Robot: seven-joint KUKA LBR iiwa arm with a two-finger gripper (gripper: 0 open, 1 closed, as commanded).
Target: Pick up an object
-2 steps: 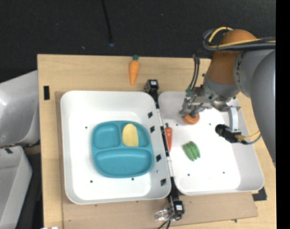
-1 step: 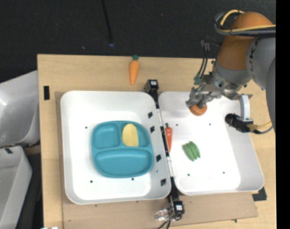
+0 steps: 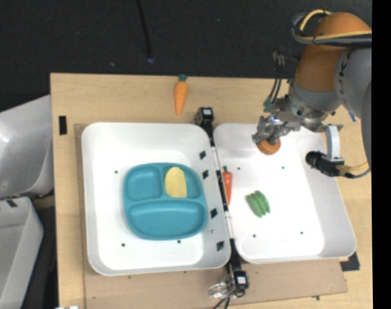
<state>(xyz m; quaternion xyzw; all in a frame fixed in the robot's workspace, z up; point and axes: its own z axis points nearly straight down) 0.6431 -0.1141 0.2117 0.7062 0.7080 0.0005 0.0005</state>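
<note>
My gripper [image 3: 267, 138] hangs over the far part of the right bin [image 3: 324, 237], pointing down. A small round orange object [image 3: 268, 147] sits between its fingertips, and the fingers are shut on it. A green ridged vegetable [image 3: 259, 203] lies in the middle of the right bin. A small red-orange piece [image 3: 227, 184] lies along that bin's left wall.
The left bin [image 3: 105, 237] holds a blue divided plate [image 3: 150, 217] with a yellow item [image 3: 176, 182] in its upper right compartment. A toy carrot [image 3: 180, 94] lies on the wooden bench beyond the bins. A black fitting [image 3: 324, 162] juts from the arm over the right bin's right side.
</note>
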